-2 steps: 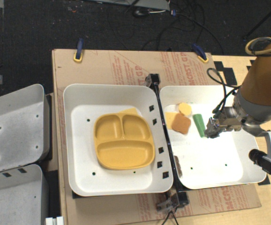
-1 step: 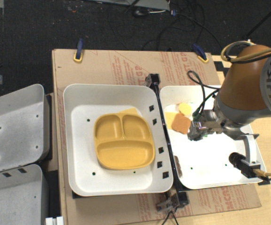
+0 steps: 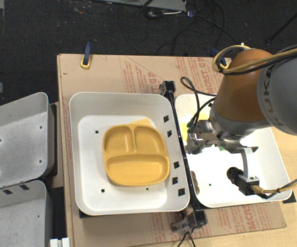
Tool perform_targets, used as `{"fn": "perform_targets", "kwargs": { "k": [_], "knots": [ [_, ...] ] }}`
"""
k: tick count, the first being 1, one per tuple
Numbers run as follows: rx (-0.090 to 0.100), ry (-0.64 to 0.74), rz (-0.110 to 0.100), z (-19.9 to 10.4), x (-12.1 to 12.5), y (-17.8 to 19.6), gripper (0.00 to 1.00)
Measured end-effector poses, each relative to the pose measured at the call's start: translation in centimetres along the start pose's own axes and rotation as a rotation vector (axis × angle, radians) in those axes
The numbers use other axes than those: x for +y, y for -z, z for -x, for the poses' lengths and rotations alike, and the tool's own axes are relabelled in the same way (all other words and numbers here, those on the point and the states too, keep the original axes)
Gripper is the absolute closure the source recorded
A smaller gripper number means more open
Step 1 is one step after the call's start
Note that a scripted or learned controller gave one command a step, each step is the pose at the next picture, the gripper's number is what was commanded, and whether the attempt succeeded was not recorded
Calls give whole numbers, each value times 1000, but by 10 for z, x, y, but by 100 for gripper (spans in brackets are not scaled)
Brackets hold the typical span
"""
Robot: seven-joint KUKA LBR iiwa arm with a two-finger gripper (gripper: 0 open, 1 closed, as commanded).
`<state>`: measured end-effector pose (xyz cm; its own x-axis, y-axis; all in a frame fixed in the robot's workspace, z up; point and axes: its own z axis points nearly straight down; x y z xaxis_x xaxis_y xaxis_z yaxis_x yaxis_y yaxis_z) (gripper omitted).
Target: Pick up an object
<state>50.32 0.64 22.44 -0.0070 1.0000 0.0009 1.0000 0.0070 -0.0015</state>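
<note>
Yellow plate (image 3: 136,155) in left bin (image 3: 81,138); end effector (image 3: 202,140) over right bin (image 3: 272,148).

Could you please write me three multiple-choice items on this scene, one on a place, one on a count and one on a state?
1. Where does the yellow plate lie?
A. In the left bin
B. In the right bin
C. On the floor

2. How many sections does the plate have?
A. One
B. Three
C. Five

3. How does the plate sit?
A. Upside down
B. Standing on its edge
C. Flat, with its hollows facing up

Answers:
1. A, since the plate rests on the floor of the left bin while the arm hangs over the right bin.
2. B, since ridges split it into two small sections at the top and one long section below.
3. C, since its open sections face the camera.
</note>
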Motion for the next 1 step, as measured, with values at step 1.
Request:
{"fn": "perform_targets", "kwargs": {
  "k": [1],
  "knots": [
    [1,1,-1,-52,-7,-7,100]
  ]
}}
